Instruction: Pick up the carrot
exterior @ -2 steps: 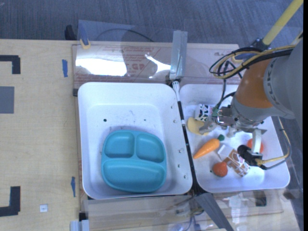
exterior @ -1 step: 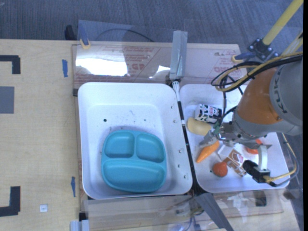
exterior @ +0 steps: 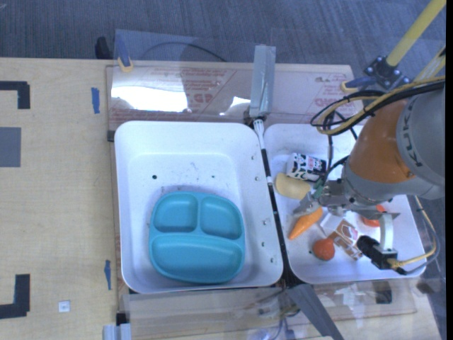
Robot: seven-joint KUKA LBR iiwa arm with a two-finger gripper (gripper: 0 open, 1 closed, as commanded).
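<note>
Gripper (exterior: 316,202) down at carrot (exterior: 305,223) near right bin's (exterior: 407,264) left wall; jaw state unclear. Could nudge carrot aside, missing it.

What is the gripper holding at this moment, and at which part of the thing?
It cannot be told. The gripper is right at the upper end of the carrot in the right bin, but the view does not show the carrot between its fingers.
</note>
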